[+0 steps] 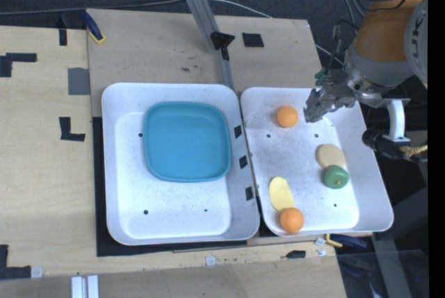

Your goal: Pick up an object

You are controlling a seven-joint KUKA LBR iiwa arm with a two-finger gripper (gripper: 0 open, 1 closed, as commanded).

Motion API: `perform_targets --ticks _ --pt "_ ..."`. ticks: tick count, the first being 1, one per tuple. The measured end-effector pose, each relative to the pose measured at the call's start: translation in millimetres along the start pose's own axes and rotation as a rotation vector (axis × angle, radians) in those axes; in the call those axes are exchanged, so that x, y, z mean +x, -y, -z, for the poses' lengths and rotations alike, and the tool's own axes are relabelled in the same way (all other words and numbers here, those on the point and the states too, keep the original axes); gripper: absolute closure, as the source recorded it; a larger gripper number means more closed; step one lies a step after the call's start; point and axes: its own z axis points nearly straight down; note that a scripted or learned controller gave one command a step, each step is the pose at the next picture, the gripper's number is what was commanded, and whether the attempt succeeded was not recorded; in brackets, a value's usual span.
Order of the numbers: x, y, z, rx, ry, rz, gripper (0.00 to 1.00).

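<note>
Grey two-finger gripper (311,112) low in the right white bin (368,210), just beside a small round orange ball (286,117) at its far end, nothing between the fingers, jaw gap impossible to tell, square blue plate (186,141) in the left white bin (118,151)

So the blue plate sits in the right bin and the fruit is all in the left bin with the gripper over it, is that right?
Not quite, the bins are swapped. In the camera view the blue plate lies in the left bin, and the fruit, with the gripper over it, is in the right bin.
</note>
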Motion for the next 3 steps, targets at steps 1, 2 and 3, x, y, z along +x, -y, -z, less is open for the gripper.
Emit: perform_targets --ticks 1,2,3 --pt "52 -12 0 0.004 -0.001 0.004 1.00" --pt "96 -17 -14 0.005 -0.001 0.003 1.00" --pt "149 -26 -24 0.005 -0.001 0.004 1.00"
